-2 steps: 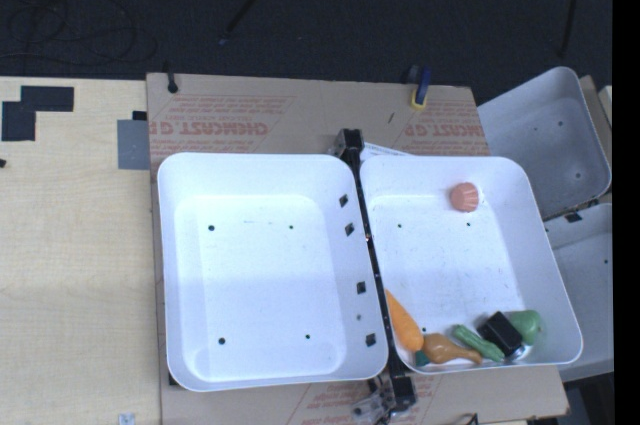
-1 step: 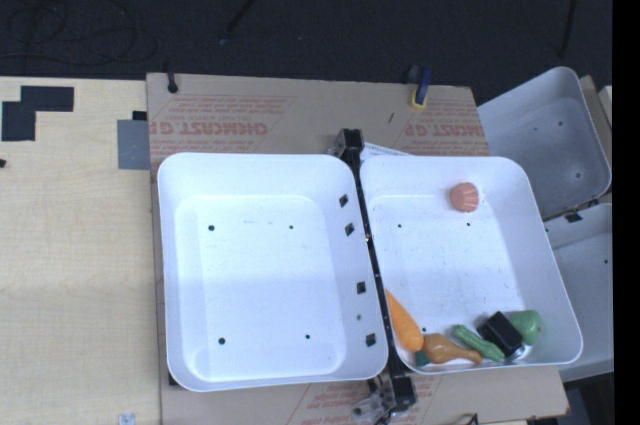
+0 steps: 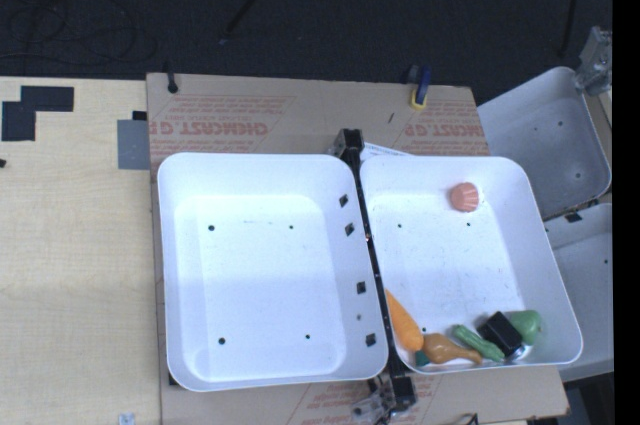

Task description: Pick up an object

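The right bin holds a pink ball near its far right corner. Along its near edge lie an orange carrot-shaped piece, a tan-orange piece, a long green piece, a black block and a round green piece. These near-edge items crowd together and touch one another. The left bin sits beside it, sharing the central divider.
A cardboard sheet lies under both bins. A yellow and blue clamp grips its far edge. A grey metal plate stands to the right of the bins. Black clips join the bins at the middle.
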Available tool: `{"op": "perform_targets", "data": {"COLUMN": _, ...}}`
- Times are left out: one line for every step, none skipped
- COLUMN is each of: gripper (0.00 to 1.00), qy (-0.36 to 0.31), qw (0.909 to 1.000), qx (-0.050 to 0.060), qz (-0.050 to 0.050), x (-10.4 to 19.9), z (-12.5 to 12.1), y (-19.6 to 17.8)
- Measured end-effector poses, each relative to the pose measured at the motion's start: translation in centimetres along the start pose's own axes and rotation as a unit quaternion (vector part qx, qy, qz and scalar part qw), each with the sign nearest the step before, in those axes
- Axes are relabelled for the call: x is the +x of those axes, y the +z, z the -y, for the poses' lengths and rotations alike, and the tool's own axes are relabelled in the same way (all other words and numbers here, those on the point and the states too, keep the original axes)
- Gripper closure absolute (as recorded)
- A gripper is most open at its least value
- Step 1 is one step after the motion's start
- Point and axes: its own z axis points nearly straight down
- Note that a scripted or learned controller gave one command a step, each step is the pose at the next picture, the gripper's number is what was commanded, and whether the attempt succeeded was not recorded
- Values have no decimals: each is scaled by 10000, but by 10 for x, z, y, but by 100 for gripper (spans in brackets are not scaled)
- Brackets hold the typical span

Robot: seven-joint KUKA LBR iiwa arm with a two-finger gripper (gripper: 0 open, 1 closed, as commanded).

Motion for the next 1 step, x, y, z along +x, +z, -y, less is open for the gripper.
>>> {"op": "perform_targets", "data": {"gripper": 100, "qy": 65, "qw": 10000, "qx": 60, "qz": 8, "x": -62, "z": -46, "y": 70}}
